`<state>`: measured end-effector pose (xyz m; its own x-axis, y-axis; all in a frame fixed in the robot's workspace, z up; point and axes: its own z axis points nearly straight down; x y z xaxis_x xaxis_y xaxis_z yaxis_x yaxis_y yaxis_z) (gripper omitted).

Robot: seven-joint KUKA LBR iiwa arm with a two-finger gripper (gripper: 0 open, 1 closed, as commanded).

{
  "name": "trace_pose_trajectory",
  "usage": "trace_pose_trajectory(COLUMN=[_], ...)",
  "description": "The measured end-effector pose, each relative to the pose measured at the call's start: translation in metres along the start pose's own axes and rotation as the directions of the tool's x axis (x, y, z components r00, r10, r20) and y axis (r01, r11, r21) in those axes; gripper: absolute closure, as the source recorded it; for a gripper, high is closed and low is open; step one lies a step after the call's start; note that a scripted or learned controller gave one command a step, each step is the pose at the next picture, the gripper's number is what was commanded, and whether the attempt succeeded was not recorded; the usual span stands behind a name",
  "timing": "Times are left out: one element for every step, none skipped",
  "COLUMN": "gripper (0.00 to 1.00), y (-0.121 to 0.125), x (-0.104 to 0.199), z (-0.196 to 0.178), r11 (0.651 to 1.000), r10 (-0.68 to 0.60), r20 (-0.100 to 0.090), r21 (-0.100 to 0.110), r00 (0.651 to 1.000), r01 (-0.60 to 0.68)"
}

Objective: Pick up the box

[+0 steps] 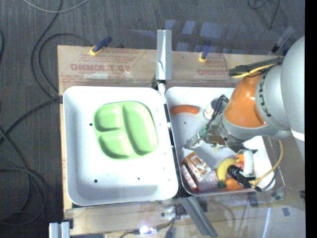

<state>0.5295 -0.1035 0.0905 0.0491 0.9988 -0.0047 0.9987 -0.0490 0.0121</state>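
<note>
Box [197, 171] in right bin's [174, 133] near corner, just below fingers [207, 137].

The grey arm [282, 90] reaches in from the right, its orange-banded wrist [245, 108] bent low.

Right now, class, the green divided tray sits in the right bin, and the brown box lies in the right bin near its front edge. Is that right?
Not quite. The camera view shows the green divided tray in the left bin, not the right one. The brown box does lie in the right bin near its front edge.
</note>
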Motion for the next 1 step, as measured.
trace_pose_trajectory(gripper=[0.00], y=[0.0091], x=[-0.0531], z=[0.0010], r11=[1.000], r10=[0.002], r20=[-0.004], r21=[-0.001], r00=[1.000], r01=[-0.002])
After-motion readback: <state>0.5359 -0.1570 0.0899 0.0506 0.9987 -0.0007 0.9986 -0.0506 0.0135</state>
